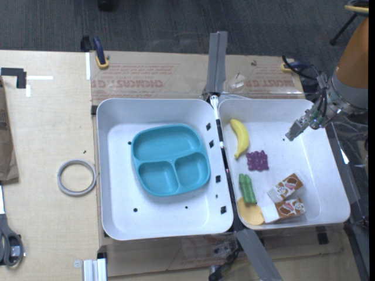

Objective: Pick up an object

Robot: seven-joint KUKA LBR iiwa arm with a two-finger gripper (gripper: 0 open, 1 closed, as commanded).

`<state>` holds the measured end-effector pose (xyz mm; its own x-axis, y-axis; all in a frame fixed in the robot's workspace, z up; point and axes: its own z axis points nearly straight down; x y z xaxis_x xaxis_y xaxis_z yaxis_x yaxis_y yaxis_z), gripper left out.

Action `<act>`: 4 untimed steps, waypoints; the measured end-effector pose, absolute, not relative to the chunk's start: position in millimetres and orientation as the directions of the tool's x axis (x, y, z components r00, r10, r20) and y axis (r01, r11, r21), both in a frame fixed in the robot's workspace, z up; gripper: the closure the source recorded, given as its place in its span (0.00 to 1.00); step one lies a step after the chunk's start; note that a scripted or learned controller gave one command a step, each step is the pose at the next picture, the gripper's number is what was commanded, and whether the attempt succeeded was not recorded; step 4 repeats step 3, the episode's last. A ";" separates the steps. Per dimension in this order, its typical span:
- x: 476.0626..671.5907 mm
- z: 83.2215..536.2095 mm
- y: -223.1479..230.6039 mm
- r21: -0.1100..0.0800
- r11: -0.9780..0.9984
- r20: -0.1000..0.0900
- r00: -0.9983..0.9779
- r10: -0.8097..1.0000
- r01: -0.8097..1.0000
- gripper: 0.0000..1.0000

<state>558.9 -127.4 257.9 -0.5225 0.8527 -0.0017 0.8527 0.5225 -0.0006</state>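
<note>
The right bin holds a yellow banana, a purple bunch of grapes, a green pepper, a round yellow piece and two small brown-and-white cartons. My gripper hangs over the upper right part of that bin, right of the banana and above the cartons. Nothing shows between its fingers. The left bin carries a blue divided plate.
A grey ring lies on the wooden bench left of the bins. Scissors lie at the lower left corner. A metal post stands behind the seam between the bins. Cables run by the arm at the right.
</note>
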 end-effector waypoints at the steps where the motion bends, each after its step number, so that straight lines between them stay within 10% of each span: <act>1: 558.8 257.7 -127.1 -0.001 0.524 -0.001 -0.524 0.852 0.852 0.00; 2: 639.9 190.5 -74.2 -0.001 0.536 -0.001 -0.536 0.844 0.844 0.00; 4: 624.2 191.8 -33.1 0.000 0.729 -0.001 -0.729 0.685 0.685 0.00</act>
